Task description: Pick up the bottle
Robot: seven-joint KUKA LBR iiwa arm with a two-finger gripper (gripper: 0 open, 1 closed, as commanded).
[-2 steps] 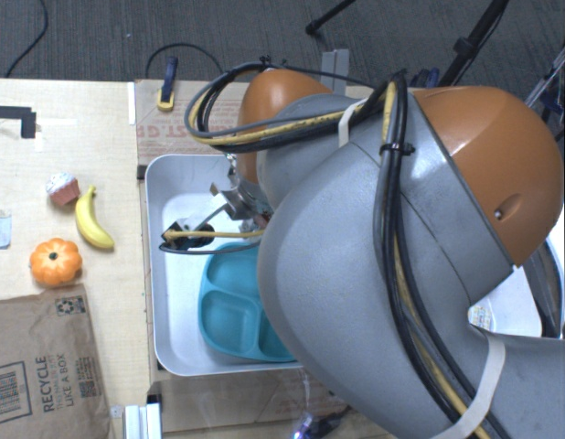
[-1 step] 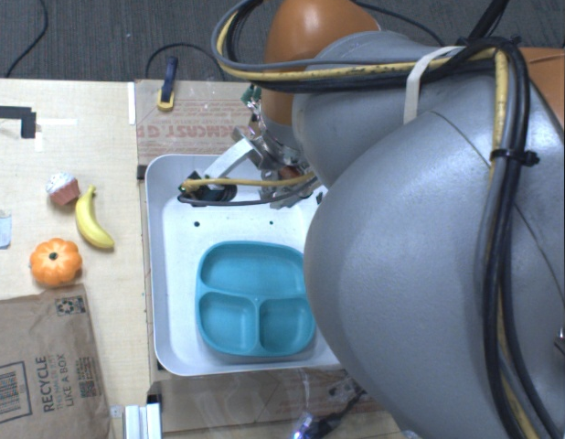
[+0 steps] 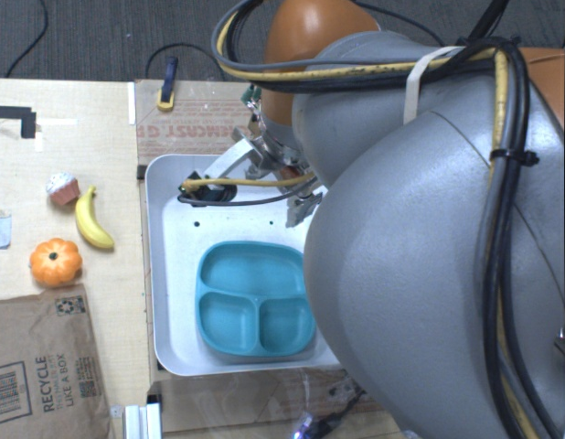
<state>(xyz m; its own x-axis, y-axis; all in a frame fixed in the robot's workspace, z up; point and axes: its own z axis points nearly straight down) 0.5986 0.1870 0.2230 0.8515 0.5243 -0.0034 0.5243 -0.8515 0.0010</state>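
My gripper (image 3: pixel 275 174) hangs over the far end of the white bin (image 3: pixel 164 273), just under the orange band of the arm. Metal parts and looped cables crowd around it. The big grey arm (image 3: pixel 429 236) covers the right half of the view and hides whatever lies beneath it. A blue divided tray (image 3: pixel 255 298) lies in the near part of the bin, close below the gripper.
On the wooden bench to the left lie a banana (image 3: pixel 93 219), a small orange pumpkin (image 3: pixel 56 262) and a cupcake-like toy (image 3: pixel 62 188). A brown recycle bag (image 3: pixel 36 364) lies at the near left. A clamp (image 3: pixel 166 88) sits beyond the bin.
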